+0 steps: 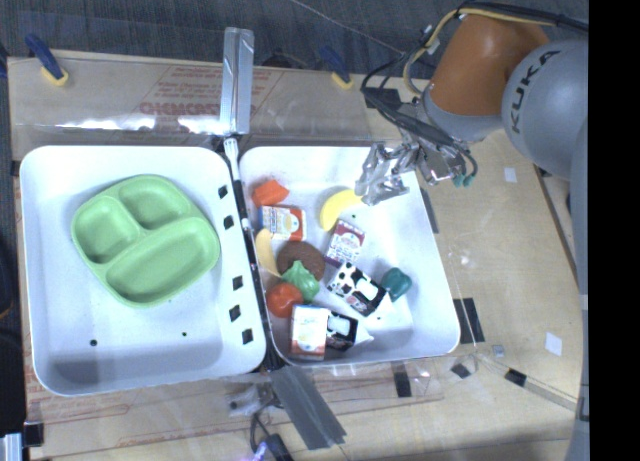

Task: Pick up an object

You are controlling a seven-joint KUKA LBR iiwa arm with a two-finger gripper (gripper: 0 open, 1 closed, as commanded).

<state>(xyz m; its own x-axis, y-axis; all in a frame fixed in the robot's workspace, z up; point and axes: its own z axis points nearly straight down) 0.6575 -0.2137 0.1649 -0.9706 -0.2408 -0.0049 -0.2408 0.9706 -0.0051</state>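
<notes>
Your nearest pick candidate is the yellow banana-shaped piece, lying in the right bin just left of and slightly below the gripper, close but with no contact you can confirm. Directly below the gripper sits a small maroon-and-white carton, and further down a black-and-white cow-patterned item with a teal piece just to its right. Left of the gripper, across the bin, you have an orange piece above an orange-labelled carton, then a brown round piece and a red-and-green piece lower down, with a white-and-orange carton near the bin's front wall. The gripper hangs over the bin's upper right area, nothing visible between its fingers; whether they're spread or closed can't be made out from this angle. Far to the gripper's left, the left bin holds a green divided plate. The grey arm with its orange band comes in from the gripper's upper right.
</notes>
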